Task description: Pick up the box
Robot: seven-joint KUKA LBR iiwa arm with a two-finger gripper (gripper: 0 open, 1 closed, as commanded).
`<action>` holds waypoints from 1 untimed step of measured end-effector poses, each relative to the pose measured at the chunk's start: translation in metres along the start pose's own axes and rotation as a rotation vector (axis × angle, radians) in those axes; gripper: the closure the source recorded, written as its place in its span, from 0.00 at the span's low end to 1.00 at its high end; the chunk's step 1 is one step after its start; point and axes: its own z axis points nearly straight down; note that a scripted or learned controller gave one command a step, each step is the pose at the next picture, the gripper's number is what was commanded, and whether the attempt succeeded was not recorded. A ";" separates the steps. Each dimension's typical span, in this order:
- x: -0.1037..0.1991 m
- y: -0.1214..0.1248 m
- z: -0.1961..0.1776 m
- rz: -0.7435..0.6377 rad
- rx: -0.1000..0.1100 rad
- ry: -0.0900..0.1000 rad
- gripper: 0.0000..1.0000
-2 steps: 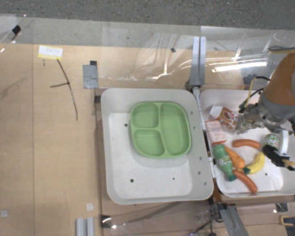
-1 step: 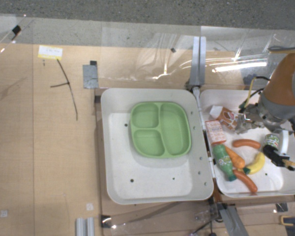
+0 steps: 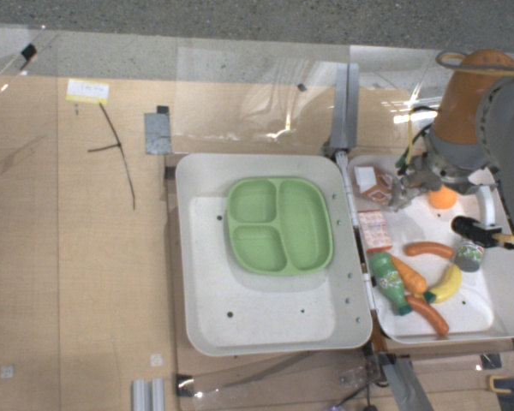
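Two bins are on the bench. The left bin (image 3: 197, 315) carries a green tray (image 3: 280, 225) with three compartments, nothing in them. The right bin (image 3: 480, 319) carries the clutter: two boxes at its left side, one (image 3: 379, 185) near the top corner and one (image 3: 373, 229) just below it, then a green bottle (image 3: 389, 282), a carrot (image 3: 409, 274), two sausages, a banana (image 3: 446, 284), a can (image 3: 469, 255) and an orange ball (image 3: 444, 198). The gripper (image 3: 404, 188) sits low, just beside the upper box; whether it grips cannot be told. No box is seen lifted. Judgement: approach made, pick-up outstanding.
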 end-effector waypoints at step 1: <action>0.025 -0.065 -0.016 0.071 -0.057 0.000 0.00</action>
